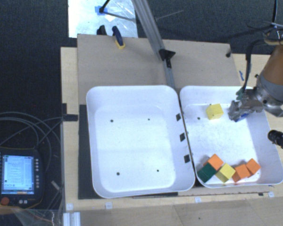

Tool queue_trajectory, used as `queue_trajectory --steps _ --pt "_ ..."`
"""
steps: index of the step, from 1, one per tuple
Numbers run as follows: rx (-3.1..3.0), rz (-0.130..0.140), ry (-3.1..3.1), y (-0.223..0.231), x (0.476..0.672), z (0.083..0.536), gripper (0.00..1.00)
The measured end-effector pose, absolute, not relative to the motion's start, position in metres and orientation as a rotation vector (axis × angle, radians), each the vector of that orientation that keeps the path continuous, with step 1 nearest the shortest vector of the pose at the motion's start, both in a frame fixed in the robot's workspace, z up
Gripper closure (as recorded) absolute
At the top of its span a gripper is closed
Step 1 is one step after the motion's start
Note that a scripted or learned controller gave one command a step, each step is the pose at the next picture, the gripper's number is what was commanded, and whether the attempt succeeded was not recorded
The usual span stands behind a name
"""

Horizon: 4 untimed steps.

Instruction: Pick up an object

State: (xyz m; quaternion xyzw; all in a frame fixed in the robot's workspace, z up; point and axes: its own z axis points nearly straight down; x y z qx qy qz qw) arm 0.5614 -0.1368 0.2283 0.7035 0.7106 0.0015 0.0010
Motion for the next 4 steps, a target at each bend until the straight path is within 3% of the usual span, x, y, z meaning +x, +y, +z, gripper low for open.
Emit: queue_trajectory --steps 2,4 --pt "2.209 0.005 2.233 -0.029 0.591 0.221 1.0" --pt "2.207 0.009 2.234 0.072 0.62 0.244 1.0"
